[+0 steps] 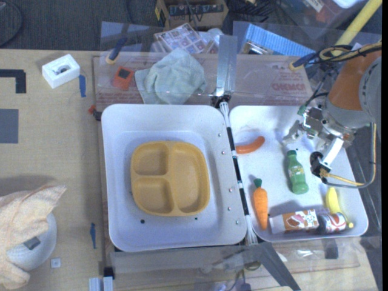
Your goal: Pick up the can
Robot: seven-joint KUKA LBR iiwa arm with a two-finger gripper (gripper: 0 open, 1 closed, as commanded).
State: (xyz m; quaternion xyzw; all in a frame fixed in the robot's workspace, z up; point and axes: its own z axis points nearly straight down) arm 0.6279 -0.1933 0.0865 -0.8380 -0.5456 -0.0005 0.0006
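The can [309, 222] lies on its side along the front wall of the right bin [267, 117]; it is white and orange with a dark right end. My gripper [312, 131] hangs over the back right part of that bin, well behind the can and just above and right of a green bottle [296, 172]. Nothing shows in its grasp. The arm's orange band [351, 96] is at the right edge.
In the right bin also lie an orange sausage [250, 145], a carrot [260, 203] and a yellow banana [332, 200] close to the can's right end. The left bin [115, 132] holds a yellow divided plate [170, 178]. A crumpled green cloth [173, 76] lies behind the bins.
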